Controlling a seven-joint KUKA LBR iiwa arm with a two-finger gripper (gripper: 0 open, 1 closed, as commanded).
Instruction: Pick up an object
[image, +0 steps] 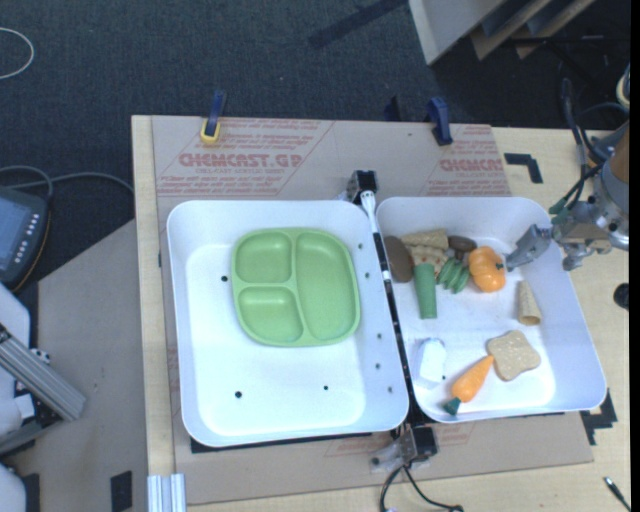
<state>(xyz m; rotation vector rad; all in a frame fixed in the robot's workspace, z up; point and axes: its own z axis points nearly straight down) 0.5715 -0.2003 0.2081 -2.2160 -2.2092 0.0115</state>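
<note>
From the overhead camera view I see my claw (548, 250) hanging spread open and empty at the right bin's (590, 345) far right rim, poised to descend. Just to its left lies the orange fruit (486, 269), the closest thing to grab, with green pieces (452, 275) beyond. Below the claw sit a toast slice (513, 355) and carrot (470, 381). The green tray (296, 287) lies well left, out of play.

"CHEMCAST GP" on brown board (300, 150)
</note>
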